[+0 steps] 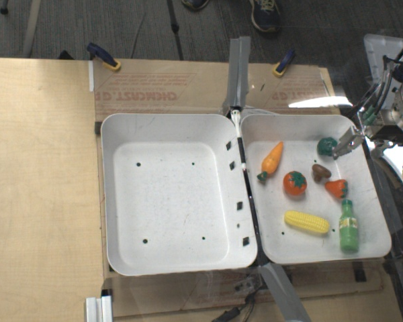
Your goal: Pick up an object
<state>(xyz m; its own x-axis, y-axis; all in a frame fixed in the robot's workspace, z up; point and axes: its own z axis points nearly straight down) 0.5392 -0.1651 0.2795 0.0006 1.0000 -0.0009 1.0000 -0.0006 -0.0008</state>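
Note:
The right bin (277,245) holds several toy foods: an orange carrot (273,159), a red tomato (295,183), a small brown piece (320,172), a red-orange pepper (336,188), a yellow corn cob (306,222), a green bottle (348,227) and a teal round piece (326,146). My gripper (344,146) reaches in over the bin's far right corner, its tip right beside the teal piece on that piece's right. Nothing is seen lifted off the bin floor.
The left white bin (109,180) sits beside the right one, with a grey divider bar (238,79) behind their shared edge. Clamps (104,57) hold brown cardboard at the back. A bare wooden bench top (40,180) stretches to the left.

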